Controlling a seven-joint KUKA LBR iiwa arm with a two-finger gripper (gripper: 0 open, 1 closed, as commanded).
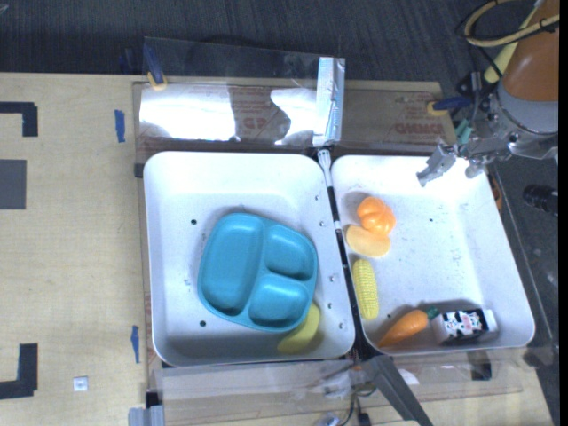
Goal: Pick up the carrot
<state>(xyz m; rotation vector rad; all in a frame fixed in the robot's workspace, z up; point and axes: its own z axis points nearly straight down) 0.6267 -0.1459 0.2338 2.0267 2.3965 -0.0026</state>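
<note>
The fingers (432,170) of the grey two-finger gripper (453,169) stand apart and bare over the far edge of the right shallow white bin (461,238). The small orange toy carrot (404,327) lies well apart from them at the bin's near wall, between a yellow corn cob (365,288) and a black-and-white carton (461,324). It is probably light, stiff, slick plastic, best pinched across its thick middle.

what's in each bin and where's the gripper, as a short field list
left bin: blue divided plate, yellow item partly under its near edge
right bin: carrot, corn, orange pepper, pale yellow piece, small black-and-white carton
carrot: near edge, touching the carton, tip toward the corn
gripper: over the right bin's far right corner, apart from the carrot, holding nothing
</note>
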